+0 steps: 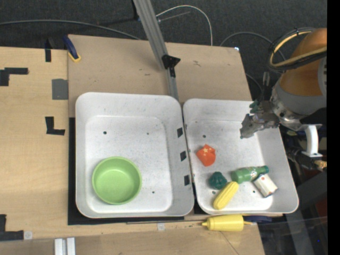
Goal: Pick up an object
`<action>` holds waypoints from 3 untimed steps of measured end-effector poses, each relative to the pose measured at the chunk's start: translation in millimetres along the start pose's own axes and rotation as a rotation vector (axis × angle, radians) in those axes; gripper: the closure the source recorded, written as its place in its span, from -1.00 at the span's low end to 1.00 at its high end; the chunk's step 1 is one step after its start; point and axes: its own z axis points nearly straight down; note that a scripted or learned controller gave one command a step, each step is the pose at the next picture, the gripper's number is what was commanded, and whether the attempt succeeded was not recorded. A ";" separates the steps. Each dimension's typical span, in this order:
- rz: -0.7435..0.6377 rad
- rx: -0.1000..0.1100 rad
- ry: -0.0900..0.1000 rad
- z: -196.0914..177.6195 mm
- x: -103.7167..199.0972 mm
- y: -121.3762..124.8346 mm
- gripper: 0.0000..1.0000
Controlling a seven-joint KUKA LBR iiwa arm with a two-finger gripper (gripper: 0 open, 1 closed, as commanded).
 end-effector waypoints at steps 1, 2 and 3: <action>-0.001 0.000 0.001 -7.2 58.1 5.2 1.00; 0.000 0.000 -0.001 5.2 109.8 18.7 1.00; -0.001 0.002 0.000 14.7 168.5 22.3 1.00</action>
